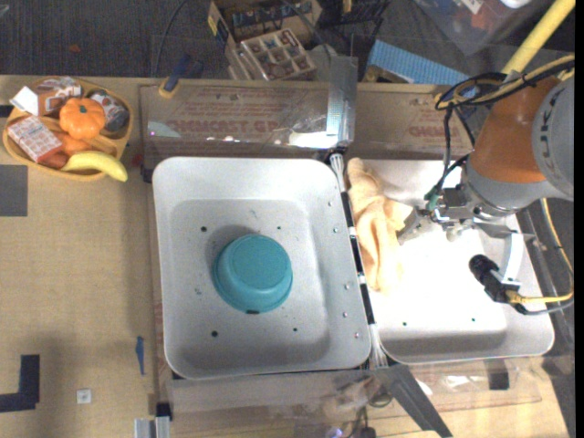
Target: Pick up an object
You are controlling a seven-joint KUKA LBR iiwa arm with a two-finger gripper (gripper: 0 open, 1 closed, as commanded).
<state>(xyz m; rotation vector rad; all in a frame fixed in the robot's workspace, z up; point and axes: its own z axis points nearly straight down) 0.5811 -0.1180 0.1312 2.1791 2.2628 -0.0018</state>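
Note:
A teal bowl (254, 273) lies upside down near the middle of the left bin (182, 199). A pale yellow cloth (376, 229) is crumpled along the left wall of the right bin (438, 327), partly draped over the divide between the bins. My gripper (413, 225) hangs low over the right bin, its tip at the cloth's right edge. The grey wrist and the orange band (511, 140) rise behind it to the right. Nothing shows as held in the gripper.
A black part with a yellow cable (493, 279) hangs off the arm over the right bin. A bowl of toy fruit (68, 135) sits on the bench at far left. A cardboard wall (237, 121) runs behind the bins.

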